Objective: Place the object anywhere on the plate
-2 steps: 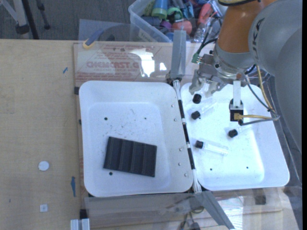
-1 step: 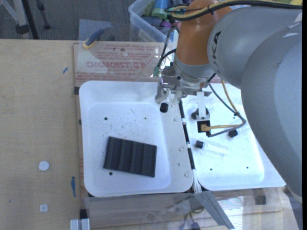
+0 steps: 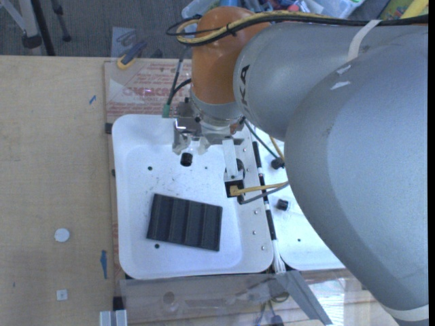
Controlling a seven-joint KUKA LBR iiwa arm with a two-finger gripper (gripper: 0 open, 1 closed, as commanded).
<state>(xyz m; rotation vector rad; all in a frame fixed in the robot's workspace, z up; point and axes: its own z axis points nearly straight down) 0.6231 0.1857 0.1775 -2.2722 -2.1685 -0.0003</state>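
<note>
In the left bin (image 3: 129, 182), toward its near half, lies a dark grey ribbed slab (image 3: 185, 222), flat on the white floor and turned a little off square with the walls. By my reading this is the object to be moved; 4 or so raised ribs run across its short way. It lies apart from all 4 walls, with bare floor around it, so a reach from above looks unobstructed.

No plate can be made out with certainty. The right bin (image 3: 299, 240) is largely hidden under the grey arm (image 3: 340, 148), and the plate may sit there.

The gripper (image 3: 194, 145) hangs over the far part of the left bin, below the orange wrist band (image 3: 217, 53), well apart from the slab. Nothing shows between its fingers. A small dark round piece is visible just below it. Probably the arm is placed for an approach, not a carry.

The left bin's floor carries dark specks. Along the divide between the 2 bins runs a white bracket with black fittings (image 3: 238, 175). A wooden bench (image 3: 47, 168) lies to the left, with a small white disc (image 3: 62, 235) on it.
</note>
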